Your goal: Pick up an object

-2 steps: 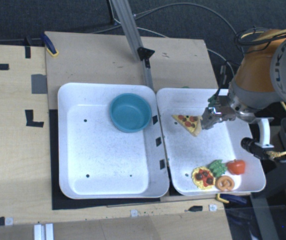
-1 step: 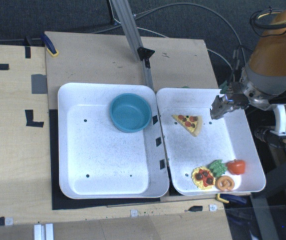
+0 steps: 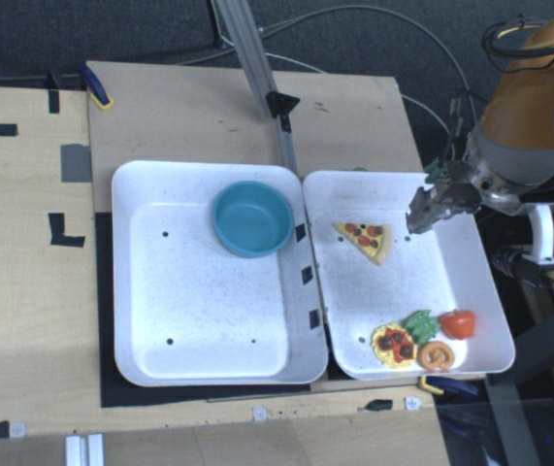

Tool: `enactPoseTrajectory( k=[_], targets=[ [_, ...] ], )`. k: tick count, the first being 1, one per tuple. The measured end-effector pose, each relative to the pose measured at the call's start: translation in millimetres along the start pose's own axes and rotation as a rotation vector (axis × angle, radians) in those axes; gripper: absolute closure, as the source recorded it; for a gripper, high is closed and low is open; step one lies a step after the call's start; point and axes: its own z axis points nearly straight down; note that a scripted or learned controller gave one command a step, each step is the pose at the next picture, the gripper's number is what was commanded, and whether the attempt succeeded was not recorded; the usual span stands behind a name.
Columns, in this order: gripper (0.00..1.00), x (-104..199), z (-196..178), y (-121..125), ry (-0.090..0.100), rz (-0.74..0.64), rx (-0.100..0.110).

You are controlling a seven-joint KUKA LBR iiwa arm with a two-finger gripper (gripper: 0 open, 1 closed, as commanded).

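My pincer [image 3: 425, 212] over right bin [image 3: 471, 260], near its far rim; can't tell its state. Pizza [image 3: 365, 238] just beside, flat. Risk: slice too thin, pincer skids off, catches nothing.

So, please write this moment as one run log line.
gripper: over right white bin | nearest: toy pizza slice | held: nothing visible
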Motion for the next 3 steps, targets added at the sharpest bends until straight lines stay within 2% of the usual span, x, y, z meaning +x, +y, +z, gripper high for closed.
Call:
enactPoseTrajectory(
  k=[1,2,3],
  targets=[
    [1.00,50.6,10.9,14.2,0.001,-0.004,0.001],
    [1.00,105.2,21.8,6.8,0.001,-0.003,0.001],
    [1.00,152.4,38.5,14.2,0.001,-0.003,0.001]
  ],
)
